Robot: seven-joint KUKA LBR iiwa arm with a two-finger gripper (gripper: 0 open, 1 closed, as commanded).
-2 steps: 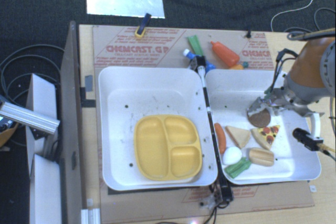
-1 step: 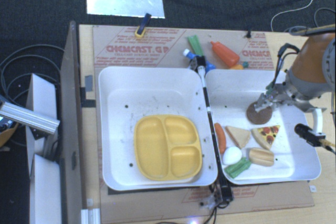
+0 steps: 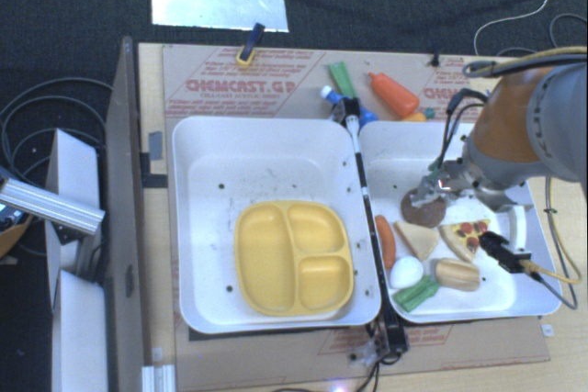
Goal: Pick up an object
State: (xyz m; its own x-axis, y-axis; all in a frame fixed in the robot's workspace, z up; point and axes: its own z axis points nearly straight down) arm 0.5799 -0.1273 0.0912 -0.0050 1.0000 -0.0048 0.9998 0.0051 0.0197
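In the camera view, the grey arm with its orange band is reaching in from the right over the right bin (image 3: 395,162), and its end effector (image 3: 434,193) is hanging just above a brown round patty (image 3: 422,214); whether it is open or closed cannot be told. Near the patty are lying a cheese wedge (image 3: 419,240), a pizza slice (image 3: 465,237), a red sausage (image 3: 386,241), a white egg (image 3: 406,272), a bread roll (image 3: 457,274) and a green pod (image 3: 416,294), while a yellow divided tray (image 3: 294,256) is sitting in the left bin (image 3: 211,161).
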